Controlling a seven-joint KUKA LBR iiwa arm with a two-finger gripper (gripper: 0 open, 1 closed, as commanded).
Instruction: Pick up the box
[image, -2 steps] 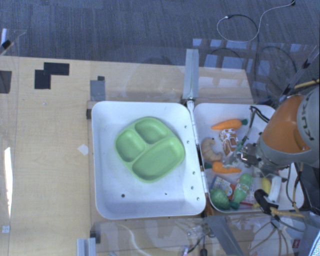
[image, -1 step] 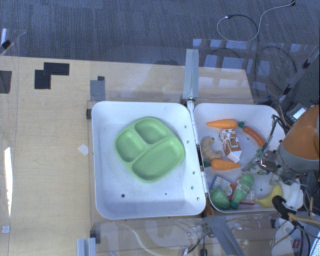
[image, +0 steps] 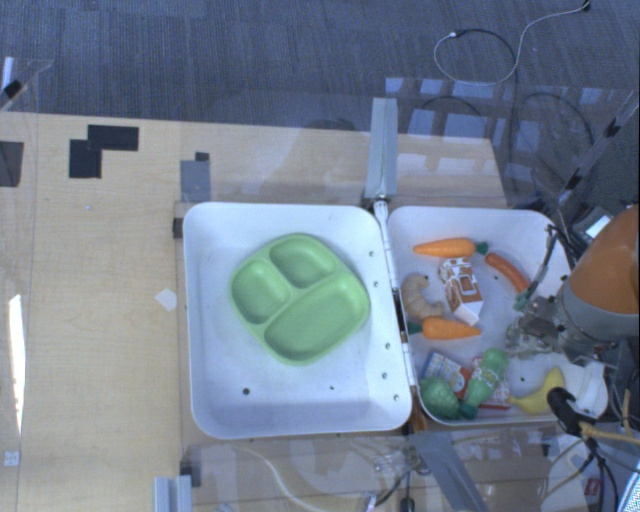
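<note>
Pale wooden bench (image: 100, 330) carries two white bins side by side. Left bin (image: 215, 400) holds a green divided plate (image: 300, 297). Right bin (image: 520, 222) is crowded: the small box (image: 461, 286) stands near its middle, between an upper carrot (image: 445, 247) and a lower carrot (image: 449, 328), with a third carrot (image: 507, 271) to its right. From the right edge, the arm's orange band (image: 605, 275) hangs over the bin's right wall; the gripper (image: 535, 335) sits low, right of the box and apart from it, with bare floor between. Whether it is spread or closed cannot be told.
</note>
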